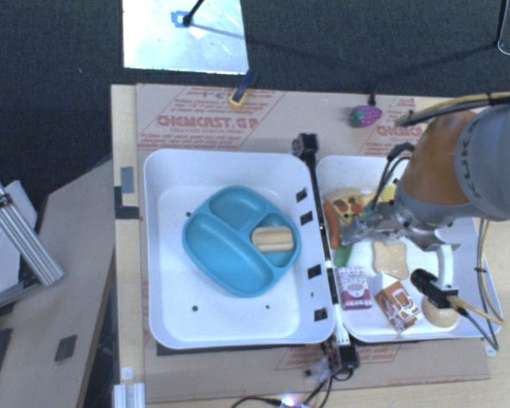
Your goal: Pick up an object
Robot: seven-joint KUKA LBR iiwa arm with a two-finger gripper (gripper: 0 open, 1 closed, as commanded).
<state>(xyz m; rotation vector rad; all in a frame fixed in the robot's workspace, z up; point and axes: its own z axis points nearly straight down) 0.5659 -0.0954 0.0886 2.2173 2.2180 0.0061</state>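
My gripper [365,228] hangs low over the upper left part of the right bin [408,333], on the grey arm with its orange band [438,164]. It sits just right of a pizza slice [343,204] and above a green piece [355,251]. A slice of toast [391,260] lies right below it. A maroon box [354,287], an orange box [399,304] and a round bun [442,317] lie along the bin's front. The view does not let me judge whether anything is held.
In the left bin [166,313] rests a blue divided plate [225,245] with a tan roll [273,239] in it. A black divider [316,228] separates the bins. A purple toy [365,115] and a yellow clip [238,99] lie on the board behind them.
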